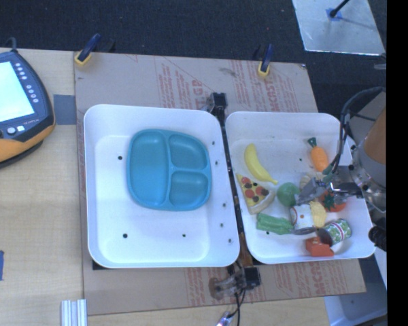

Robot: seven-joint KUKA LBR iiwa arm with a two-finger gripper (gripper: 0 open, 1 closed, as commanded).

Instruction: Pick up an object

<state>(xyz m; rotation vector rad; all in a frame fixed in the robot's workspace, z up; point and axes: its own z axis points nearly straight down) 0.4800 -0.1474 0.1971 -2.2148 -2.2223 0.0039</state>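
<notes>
Gripper (317,190): low in the right bin (285,122), over the toy clutter.
Fingers: state cannot be told.
Nearest object: corn cob (317,214), just below, long axis upright.

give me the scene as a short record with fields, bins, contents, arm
left bin: holds a blue divided plate, flat, near the bin's middle
right bin: holds toy food
right bin contents: banana, pizza slice, carrot, green round item, green pod, small can, others bunched together, hard to name
end effector: low over the clutter at the right bin's right side
held item: cannot tell
bench extras: tablet-like device at far left
</notes>
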